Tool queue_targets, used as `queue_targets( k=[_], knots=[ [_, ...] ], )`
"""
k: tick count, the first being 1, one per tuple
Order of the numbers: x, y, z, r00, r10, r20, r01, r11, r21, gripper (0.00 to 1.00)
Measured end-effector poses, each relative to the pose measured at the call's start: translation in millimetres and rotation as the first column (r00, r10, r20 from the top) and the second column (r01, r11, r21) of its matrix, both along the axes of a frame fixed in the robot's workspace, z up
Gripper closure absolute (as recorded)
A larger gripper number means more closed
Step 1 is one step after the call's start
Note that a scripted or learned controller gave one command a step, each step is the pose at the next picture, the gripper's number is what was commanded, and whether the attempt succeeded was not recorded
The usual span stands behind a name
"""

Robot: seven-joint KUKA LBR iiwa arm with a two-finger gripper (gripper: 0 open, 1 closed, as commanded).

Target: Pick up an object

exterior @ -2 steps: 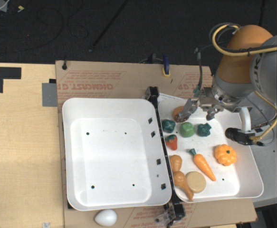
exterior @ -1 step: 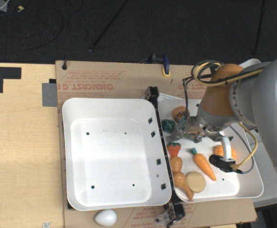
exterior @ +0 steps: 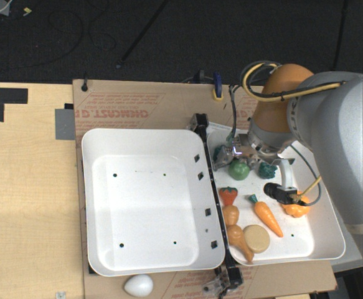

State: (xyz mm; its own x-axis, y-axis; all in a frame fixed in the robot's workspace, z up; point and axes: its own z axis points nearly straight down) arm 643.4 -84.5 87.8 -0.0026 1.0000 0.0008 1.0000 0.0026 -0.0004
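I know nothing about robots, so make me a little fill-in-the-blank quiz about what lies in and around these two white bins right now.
1. The pointed orange toy carrot lies in the ____ bin.
2. The smooth white egg-shaped object rests outside the bins, in front of the ____ bin.
3. The grey arm's gripper hangs above a round ____ toy vegetable.
4. The flat, round beige disc lies beside the carrot's ____ end.

Missing words: right; left; green; pointed

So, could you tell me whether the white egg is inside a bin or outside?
Outside. The white egg lies on the cardboard just below the left bin and its front rim.
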Motion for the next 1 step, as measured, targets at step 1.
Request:
queue_targets(
  k=[1],
  knots=[
    [-40.1,1.4,-0.7,1.000,-0.005,-0.007,0.005,1.000,0.000,0.00]
  ],
)
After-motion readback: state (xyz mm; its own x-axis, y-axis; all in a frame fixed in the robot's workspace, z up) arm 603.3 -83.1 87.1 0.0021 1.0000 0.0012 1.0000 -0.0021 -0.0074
